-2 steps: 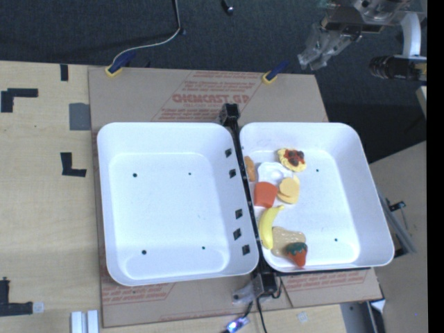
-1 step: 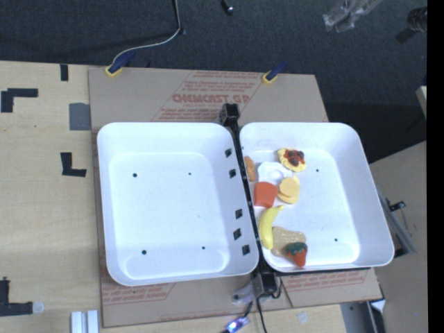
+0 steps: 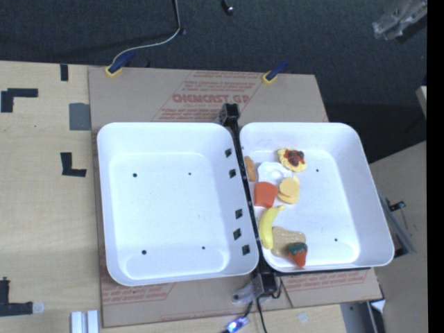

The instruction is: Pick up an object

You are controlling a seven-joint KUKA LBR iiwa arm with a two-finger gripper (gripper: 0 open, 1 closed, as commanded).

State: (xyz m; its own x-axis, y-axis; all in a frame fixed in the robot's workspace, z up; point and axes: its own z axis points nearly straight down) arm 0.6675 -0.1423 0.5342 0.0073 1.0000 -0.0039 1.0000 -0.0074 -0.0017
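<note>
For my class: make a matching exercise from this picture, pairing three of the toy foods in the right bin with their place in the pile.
Things:
1. banana
2. strawberry
3. orange block

Places:
A. nearest the bin's front rim
B. middle of the pile, beside the divider
C. between the block and the front items, along the divider

Pairs: 1-C, 2-A, 3-B
</note>
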